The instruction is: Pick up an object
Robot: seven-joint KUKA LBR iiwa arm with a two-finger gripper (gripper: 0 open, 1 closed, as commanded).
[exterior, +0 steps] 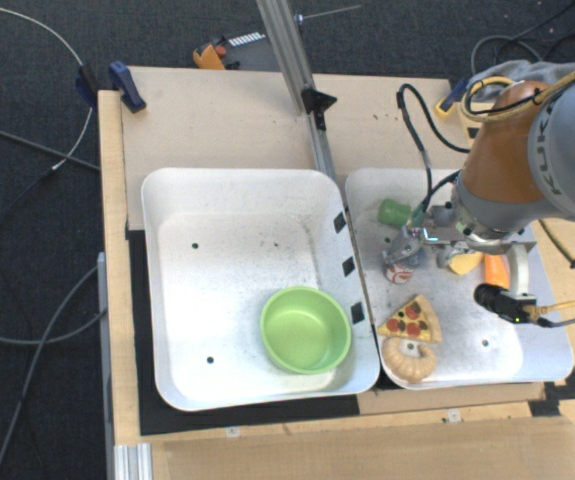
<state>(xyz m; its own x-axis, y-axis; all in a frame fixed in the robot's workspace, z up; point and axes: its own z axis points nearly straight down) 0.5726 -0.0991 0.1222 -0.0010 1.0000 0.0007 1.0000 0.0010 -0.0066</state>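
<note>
Camera view: the arm (pixel 527 138) enters from the right of the frame, orange band uppermost, wrist bent down over the right bin (pixel 537 343). The gripper (pixel 414 253) sits low in the upper-middle of that bin; whether it is released or clenched, cannot tell, its tip being lost in dark hardware and cables.

Right bin contents: a small green cup-like object (pixel 394 211) at upper left of the bin, just beside the gripper; a small white-and-red item (pixel 400 271) directly under the gripper, contact unclear; a yellow piece (pixel 462 263) and an orange piece (pixel 495 270) just right of the gripper, partly covered by the wrist. Lower in the bin a toy pizza slice (pixel 411 320) lies flat, its long axis running upper right to lower left, touching a tan doughnut-like toy (pixel 410 360) below it.

Left bin (pixel 182 258): a green bowl (pixel 305 329) upright at its lower right corner. A metal pole (pixel 287 43) slants down from the top of the frame to between the bins.
</note>
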